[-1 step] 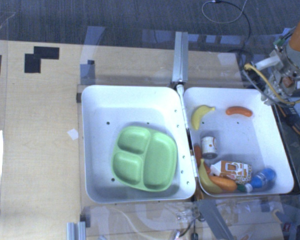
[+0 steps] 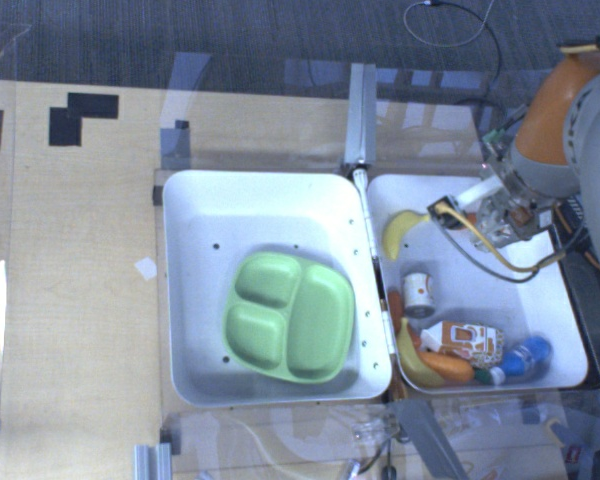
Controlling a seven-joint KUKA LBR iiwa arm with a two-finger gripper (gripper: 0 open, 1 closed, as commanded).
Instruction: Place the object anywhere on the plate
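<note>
Your plate [image 2: 290, 317], a green tray with three compartments, lies in the left bin [image 2: 195, 268], toward its near right part; its long axis runs from upper left to lower right, and the largest compartment sits on the right side. Nothing lies on it. In the right bin [image 2: 570, 318] you have several candidates for the object: a yellow banana-shaped piece [image 2: 402, 230] near the upper left corner, curved with its tip pointing down, a small white can [image 2: 418, 291] standing upright below it, and along the near wall a cluster of a second yellow banana shape [image 2: 410, 353], an orange carrot-like piece [image 2: 447, 367], a white-and-orange carton [image 2: 467, 340] lying flat with its long axis left to right, and a clear bottle with blue label [image 2: 520, 358] lying on its side, cap end pointing left. These near items overlap, so you cannot make out their lower edges clearly. The gripper [image 2: 500, 218] hangs above the upper right part of the right bin, wrapped in yellow and black cabling; the hardware there is a blurred tangle, so you cannot tell whether it is spread or closed, and nothing visible is held there. The arm [image 2: 580, 118] is cut off at the right edge.
</note>
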